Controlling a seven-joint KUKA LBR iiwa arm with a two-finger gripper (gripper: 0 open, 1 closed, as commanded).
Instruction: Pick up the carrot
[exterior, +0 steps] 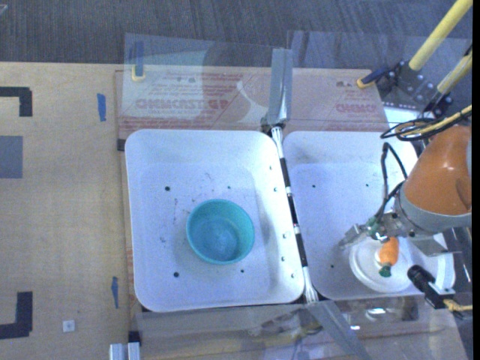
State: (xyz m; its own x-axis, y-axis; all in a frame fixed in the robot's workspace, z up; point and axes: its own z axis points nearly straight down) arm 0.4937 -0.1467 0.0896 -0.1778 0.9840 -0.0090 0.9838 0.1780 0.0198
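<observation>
The carrot (388, 253) is small and orange, with a green tip pointing toward the front. It lies over a white plate (364, 265) in the front right corner of the right bin (330, 193). My gripper (377, 234) hangs directly over the plate's back edge, right at the carrot's upper end. The wrist's grey body and orange band (442, 172) cover what lies behind it. Whether the gripper touches the carrot is hidden.
A teal bowl (220, 231) stands in the middle front of the left bin (150, 163). A divider rail (291, 216) runs between the bins. Black cables (387, 172) hang beside the wrist, and yellow poles (442, 25) stand at the back right.
</observation>
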